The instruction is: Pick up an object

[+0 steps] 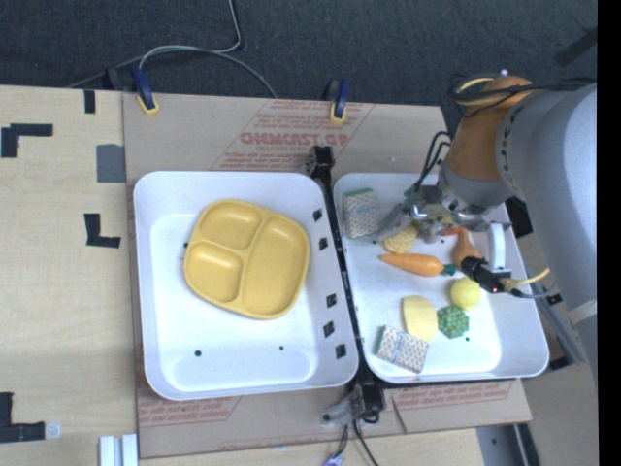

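Cardboard-topped bench: in the right bin (pixel 524 362), the gripper (pixel 419 217), grip state unreadable, hovers near the far edge, just beyond the crosswise carrot (pixel 411 263).

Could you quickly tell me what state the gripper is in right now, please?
Gripper: low in the right bin, among the toys; its state cannot be told.

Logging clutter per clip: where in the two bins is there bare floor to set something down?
Left bin: a bare strip along the near wall, below the yellow plate. Right bin: a bare patch between the carrot and the patterned packet. Crowded around the gripper.
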Robot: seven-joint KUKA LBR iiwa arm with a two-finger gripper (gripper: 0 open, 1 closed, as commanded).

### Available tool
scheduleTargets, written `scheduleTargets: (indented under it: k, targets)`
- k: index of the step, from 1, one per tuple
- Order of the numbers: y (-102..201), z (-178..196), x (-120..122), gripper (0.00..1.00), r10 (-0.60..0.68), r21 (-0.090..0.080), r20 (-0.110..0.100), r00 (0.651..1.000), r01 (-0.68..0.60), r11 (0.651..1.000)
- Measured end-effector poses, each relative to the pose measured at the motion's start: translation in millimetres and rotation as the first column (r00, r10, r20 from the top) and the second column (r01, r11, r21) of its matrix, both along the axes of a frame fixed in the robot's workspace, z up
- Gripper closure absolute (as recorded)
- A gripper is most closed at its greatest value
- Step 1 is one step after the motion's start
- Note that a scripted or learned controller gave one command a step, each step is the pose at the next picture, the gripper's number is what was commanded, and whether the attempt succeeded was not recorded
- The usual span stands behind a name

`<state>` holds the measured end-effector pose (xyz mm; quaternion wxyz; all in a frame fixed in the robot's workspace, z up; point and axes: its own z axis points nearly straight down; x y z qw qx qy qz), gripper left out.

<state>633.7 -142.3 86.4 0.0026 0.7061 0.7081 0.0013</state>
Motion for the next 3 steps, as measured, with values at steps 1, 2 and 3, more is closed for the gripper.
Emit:
scheduleTargets:
  k: [1,2,3]
  targets:
    - [2.0,0.1,-8.8,0.0,-0.002,-0.001,0.0,1.0,0.002,1.0]
    - [-50.0,23.8,26.9,0.0,0.004,0.018,-0.015,1.0,-0.004,1.0]
    - [-5.7,0.8,-21.6,0.0,0.0,0.001,0.0,1.0,0.0,1.0]
